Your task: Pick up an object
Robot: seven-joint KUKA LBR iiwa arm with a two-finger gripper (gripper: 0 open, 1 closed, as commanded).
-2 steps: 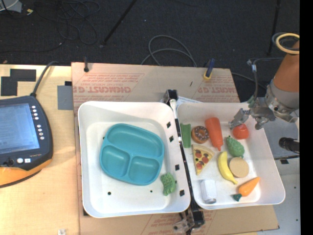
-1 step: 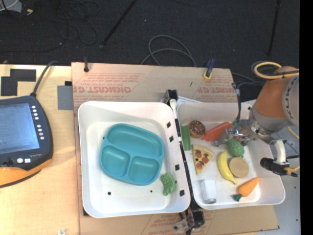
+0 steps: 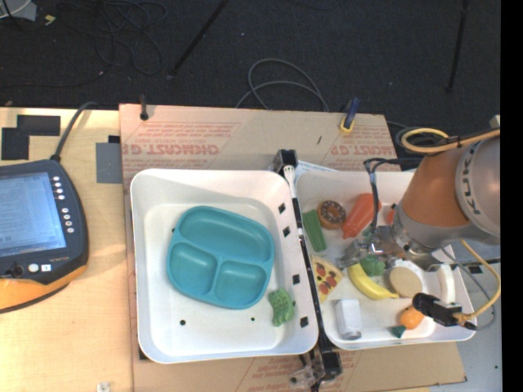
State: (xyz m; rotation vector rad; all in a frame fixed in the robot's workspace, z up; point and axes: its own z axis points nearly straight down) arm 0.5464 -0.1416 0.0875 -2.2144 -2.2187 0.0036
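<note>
The white cup (image 3: 349,318) lies nearest the camera, below and left of the claw (image 3: 372,256), which hangs low in the right bin (image 3: 327,337); whether it is open or closed I cannot tell. A small green object (image 3: 373,265) sits right under it, the banana (image 3: 369,285) touching just below. A clean lift means descending squarely on the green piece, clear of the banana.

Arm (image 3: 482,190): you see a rounded grey casing at the right of the frame, with dark lettering partly visible.
Band (image 3: 433,194): a broad orange collar, smooth and matte.
Wrist hardware (image 3: 377,243): small metallic parts, too cluttered to resolve.
Cables: you see a black cable (image 3: 373,188) looping by the band.
</note>
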